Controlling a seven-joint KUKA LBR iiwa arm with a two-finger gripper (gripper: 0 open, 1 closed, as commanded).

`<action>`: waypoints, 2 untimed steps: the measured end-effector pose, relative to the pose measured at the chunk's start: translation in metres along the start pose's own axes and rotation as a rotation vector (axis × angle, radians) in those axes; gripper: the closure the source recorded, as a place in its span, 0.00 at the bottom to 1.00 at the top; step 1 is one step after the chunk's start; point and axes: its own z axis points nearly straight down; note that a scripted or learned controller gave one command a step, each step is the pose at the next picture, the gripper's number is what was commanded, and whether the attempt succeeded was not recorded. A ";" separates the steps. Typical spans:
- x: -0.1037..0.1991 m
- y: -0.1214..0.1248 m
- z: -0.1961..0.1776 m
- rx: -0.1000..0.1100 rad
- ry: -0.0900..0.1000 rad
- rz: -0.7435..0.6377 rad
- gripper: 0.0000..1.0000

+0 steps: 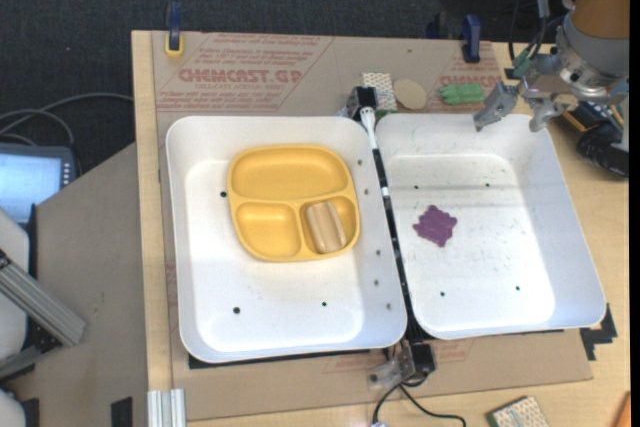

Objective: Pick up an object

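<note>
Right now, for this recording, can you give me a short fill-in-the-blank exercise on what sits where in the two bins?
1. The yellow divided plate lies in the ____ bin.
2. The tan block rests in the plate's lower ____ compartment.
3. The ____ flat piece lies on the floor of the right bin.
4. The gripper hangs over the right bin's ____ rim, its jaws apart.

Missing words: left; right; purple; far

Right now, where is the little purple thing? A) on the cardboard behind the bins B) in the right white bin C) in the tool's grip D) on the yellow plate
B: the purple thing lies flat on the floor of the right bin, apart from the yellow plate in the left bin and well below the tool.
</note>
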 end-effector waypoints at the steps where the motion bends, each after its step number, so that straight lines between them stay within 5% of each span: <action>1: 0.004 -0.041 0.066 0.009 0.002 0.001 0.00; 2: 0.044 -0.072 0.152 0.002 0.003 0.000 0.00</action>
